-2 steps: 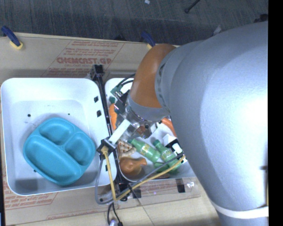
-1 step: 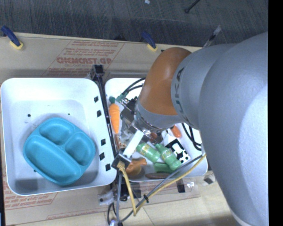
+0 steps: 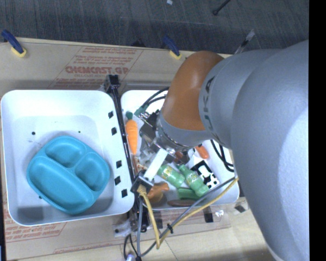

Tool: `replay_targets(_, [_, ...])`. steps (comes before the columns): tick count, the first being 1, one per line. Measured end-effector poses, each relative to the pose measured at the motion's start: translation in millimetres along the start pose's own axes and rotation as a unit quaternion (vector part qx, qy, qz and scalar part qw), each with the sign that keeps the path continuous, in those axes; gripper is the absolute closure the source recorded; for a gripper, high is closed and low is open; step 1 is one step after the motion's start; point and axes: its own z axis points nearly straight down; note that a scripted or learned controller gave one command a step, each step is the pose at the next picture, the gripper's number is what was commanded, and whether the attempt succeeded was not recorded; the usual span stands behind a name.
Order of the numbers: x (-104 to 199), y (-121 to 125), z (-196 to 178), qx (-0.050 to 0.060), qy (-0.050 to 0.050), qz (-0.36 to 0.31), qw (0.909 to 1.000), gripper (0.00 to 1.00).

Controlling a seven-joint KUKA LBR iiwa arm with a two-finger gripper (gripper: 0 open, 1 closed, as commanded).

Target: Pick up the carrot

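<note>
Lg grey arm point(image 3: 261, 118), smooth rounded casing, glossy orange band point(image 3: 189, 97) above wrist, thin blk cables point(image 3: 225, 155)

The shallow white plastic bin on the left point(image 3: 22, 107) carries a plain turquoise divided plastic plate point(image 3: 70, 173). In the matching shallow white plastic bin on the right point(image 3: 133, 99), the long tapered carrot point(image 3: 131, 136) is bright orange with green at its upper end. Near it lie two green plastic bottles point(image 3: 182, 178), a black-and-white patterned block point(image 3: 207, 176) and a brown rounded piece point(image 3: 158, 189). The pale tan cardboard-covered desk point(image 3: 92, 64) bears red printed lettering. The robot arm point(image 3: 261, 118) is grey with an orange band.
</note>
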Motion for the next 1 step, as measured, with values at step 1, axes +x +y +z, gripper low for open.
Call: replay_targets(1, [7.6,-6.7,32.3,-0.005,0.001,-0.066,0.9978,1.00])
